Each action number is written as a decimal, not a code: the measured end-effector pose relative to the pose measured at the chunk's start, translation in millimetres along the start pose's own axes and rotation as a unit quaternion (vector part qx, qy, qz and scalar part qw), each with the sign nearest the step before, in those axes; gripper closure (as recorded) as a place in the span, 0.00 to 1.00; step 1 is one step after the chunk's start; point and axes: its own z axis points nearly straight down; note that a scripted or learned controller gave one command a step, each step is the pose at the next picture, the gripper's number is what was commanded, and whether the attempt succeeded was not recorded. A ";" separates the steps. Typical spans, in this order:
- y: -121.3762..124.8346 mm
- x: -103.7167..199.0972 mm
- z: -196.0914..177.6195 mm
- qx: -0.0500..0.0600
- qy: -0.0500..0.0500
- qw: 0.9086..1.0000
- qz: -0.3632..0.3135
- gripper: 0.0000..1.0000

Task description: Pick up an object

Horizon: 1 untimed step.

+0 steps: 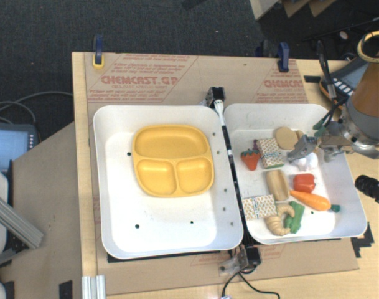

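The bench (83, 136) carries two white bins side by side. The left bin (114, 185) holds a yellow divided plate (173, 159) toward its far edge. The right bin (351, 192) holds all the candidate objects, grouped along its middle from far edge to near edge.

The arm (366, 98) enters over the right bin's far right corner. The gripper (308, 148) sits low over the bin just inside that corner; whether it is spread or closed cannot be determined, and nothing is visibly held.

Nearest candidates:
- A tan round piece (286, 137), just beside the gripper toward the far edge.
- A red pepper (304, 182) and an orange carrot (312, 200), toward the right edge.
- A beige cylinder (277, 184) at the bin's centre.
- A strawberry (251, 159) near the left edge.

Procedure, as a judgement: select one isolated object. The tan round piece is closest but looks broad. The pepper and carrot lie nearly touching, so centre over one only. Descend vertically, close fully, then lift straight up. Confirm the object sits between the fingers before clearing the bin wall.
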 end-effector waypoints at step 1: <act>31.1 31.7 127.5 0.006 0.002 1.000 -0.002 0.00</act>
